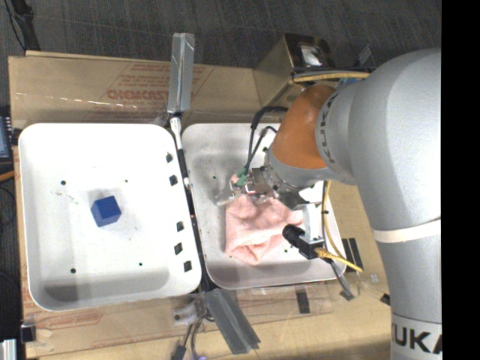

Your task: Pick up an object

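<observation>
A crumpled pink cloth [253,229] lies in the right bin [202,167], toward its front. My gripper [247,188] is down inside this bin, right at the cloth's far edge, with the grey arm and its orange band above it covering the bin's right side. A blue cube [106,210] sits alone in the left bin [45,156], left of its middle.
A grey metal bar [181,77] rises behind the seam between the bins, and another grey piece [231,319] lies in front of it. Brown cardboard [90,81] runs behind the bins. A small cardboard box [296,57] stands at the back right.
</observation>
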`<action>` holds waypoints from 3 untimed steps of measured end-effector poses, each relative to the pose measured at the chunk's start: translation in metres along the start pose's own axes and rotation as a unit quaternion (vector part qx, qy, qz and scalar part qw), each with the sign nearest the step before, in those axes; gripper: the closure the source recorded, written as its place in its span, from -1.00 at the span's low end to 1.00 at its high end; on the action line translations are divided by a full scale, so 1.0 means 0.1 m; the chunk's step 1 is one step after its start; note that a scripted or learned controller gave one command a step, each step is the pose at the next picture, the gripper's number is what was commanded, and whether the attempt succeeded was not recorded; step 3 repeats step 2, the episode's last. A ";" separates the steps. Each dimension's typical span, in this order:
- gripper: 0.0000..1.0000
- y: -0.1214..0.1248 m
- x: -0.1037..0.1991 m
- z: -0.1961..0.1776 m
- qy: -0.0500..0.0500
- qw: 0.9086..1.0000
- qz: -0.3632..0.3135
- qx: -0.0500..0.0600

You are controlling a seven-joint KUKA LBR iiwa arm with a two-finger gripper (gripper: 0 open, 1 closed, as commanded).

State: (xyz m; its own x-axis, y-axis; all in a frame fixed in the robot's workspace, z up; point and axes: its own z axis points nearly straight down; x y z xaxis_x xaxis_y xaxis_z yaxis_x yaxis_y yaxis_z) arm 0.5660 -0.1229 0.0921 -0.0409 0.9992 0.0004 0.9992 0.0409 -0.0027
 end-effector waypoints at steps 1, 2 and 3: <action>1.00 0.00 0.00 -0.10 0.000 1.000 -0.002 0.001; 1.00 -0.02 0.53 -1.35 0.000 1.000 0.019 -0.001; 1.00 -0.02 0.53 -1.35 0.000 1.000 0.019 -0.001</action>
